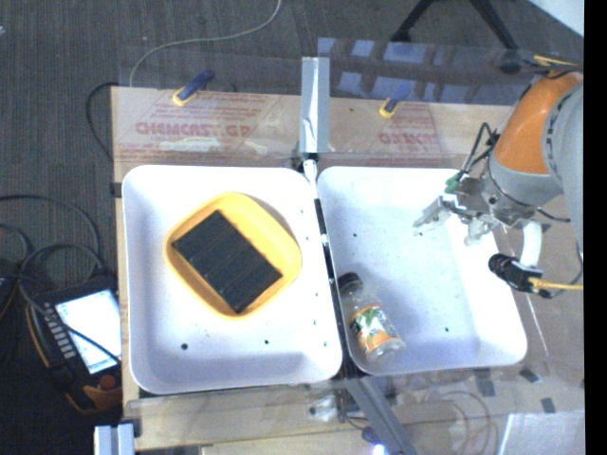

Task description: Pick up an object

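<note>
A single fixed camera looks down at a slant from above the bench (218,131), far enough to take in both white bins (142,192) and surrounding floor.

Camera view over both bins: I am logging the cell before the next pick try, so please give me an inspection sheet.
Surface: two white bins side by side, left bin and right bin, on a bench.
Job's things: yellow dish with a dark ribbed pad in the left bin; small bottle lying at the right bin's lower left edge.
Clutter: nothing seen inside the bins.
Grippers: gripper above the right bin's upper right, nothing between its fingers.
Cables: black cables on the floor, left.
Surroundings: handheld pendant on the floor; chair base at the top.
</note>
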Robot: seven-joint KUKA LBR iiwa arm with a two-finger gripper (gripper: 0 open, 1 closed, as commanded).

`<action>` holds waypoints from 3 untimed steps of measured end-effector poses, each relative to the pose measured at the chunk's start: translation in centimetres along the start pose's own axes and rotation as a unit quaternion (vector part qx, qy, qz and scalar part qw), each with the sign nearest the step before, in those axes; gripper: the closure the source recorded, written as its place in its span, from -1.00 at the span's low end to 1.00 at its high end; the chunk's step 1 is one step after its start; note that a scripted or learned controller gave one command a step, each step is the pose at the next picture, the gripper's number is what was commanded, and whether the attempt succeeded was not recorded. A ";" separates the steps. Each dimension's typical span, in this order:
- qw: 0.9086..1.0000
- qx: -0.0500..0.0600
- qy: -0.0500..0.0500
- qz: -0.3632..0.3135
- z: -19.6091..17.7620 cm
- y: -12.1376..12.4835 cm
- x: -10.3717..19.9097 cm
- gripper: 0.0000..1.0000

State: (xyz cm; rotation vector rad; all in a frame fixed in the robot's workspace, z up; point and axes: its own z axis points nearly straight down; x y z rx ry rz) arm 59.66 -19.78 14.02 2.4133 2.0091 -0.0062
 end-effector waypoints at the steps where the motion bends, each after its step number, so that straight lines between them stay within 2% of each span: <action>1: 1.000 0.002 0.002 0.026 2.1 -7.4 4.6 -1.00; 2: 0.999 -0.010 -0.001 -0.031 4.8 -10.1 6.4 -1.00; 3: 1.000 -0.010 0.001 -0.024 4.8 -2.5 10.1 -1.00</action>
